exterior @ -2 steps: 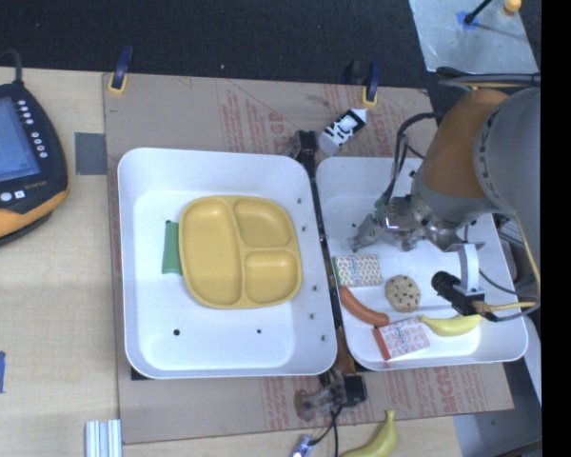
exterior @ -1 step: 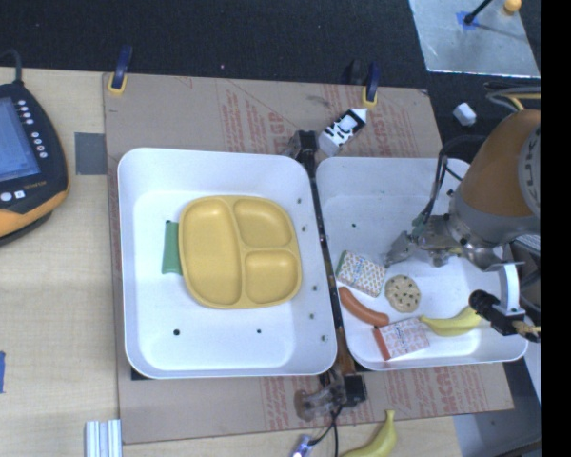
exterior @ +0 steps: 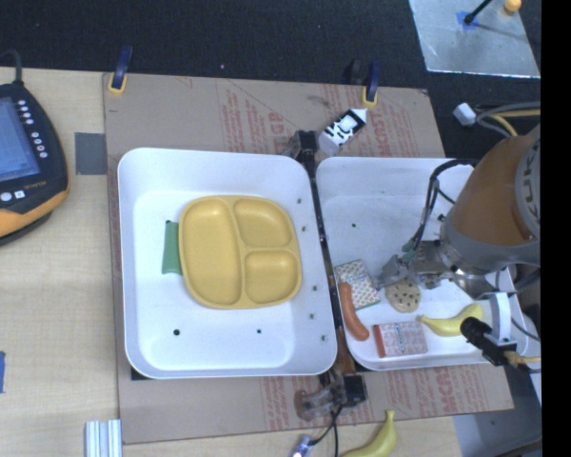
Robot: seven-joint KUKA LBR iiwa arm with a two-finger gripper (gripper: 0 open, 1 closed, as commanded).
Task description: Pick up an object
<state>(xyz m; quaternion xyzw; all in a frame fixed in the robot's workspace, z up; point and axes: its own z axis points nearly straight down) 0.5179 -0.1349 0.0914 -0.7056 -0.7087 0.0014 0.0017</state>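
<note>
Right bin (exterior: 362,188) holds a cookie (exterior: 402,298) just below the tool (exterior: 404,267), whose state I cannot tell.

Arm down in the right bin (exterior: 362,184)!
The gripper (exterior: 406,272) is poised over a cookie (exterior: 402,297); a banana (exterior: 449,323) is seen beside.

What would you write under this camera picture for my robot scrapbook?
Robot arm reaching into the right bin near a cookie, hot dog and banana; yellow tray waits left.
</note>
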